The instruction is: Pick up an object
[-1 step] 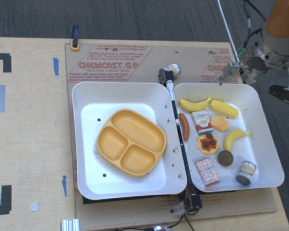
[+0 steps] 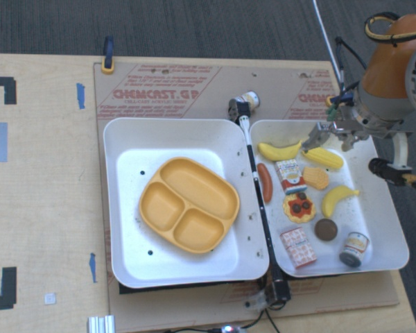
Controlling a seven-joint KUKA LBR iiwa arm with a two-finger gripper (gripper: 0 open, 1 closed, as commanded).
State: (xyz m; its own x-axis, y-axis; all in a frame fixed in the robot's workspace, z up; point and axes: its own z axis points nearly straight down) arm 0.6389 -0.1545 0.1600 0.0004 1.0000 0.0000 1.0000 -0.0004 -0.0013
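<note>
Here, gripper point(image 2: 317, 136) over the right bin point(image 2: 395, 234), finger spread unclear, just above a banana point(image 2: 280, 150)

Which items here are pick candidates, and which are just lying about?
Pick candidates, right bin: bananas, corn cob, hot dog, pizza, can, cartons.

Lying about: divided orange plate in left bin, blue clamp.

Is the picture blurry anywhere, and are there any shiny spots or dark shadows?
In the camera view, the toy food is sharp enough to tell apart; the gripper looks slightly soft. Light is even, with faint shadows under the yellow plate in the left bin. No strong glare.
</note>
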